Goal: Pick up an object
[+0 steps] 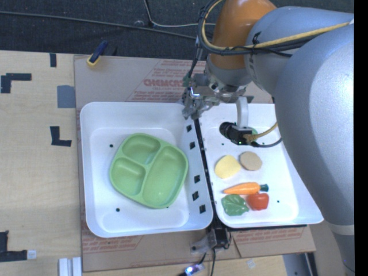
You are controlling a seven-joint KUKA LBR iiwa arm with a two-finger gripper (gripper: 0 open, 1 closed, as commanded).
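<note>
Bins sit side by side on the desk [34, 177]. The left bin [92, 154] carries a green divided plate [150, 170], lying flat near its middle. The right bin [287, 177] carries five small toys clustered toward its near side: a yellow piece [227, 166] just beside a tan round piece [250, 161], and nearer than these a toy carrot [244, 188], a green leafy piece [234, 204] and a red vegetable [260, 201]. The tool [194, 103] hangs over the far end of the seam between the bins, well apart from the toys. Whether it is open or closed cannot be told, and nothing is seen in its grasp.
</note>
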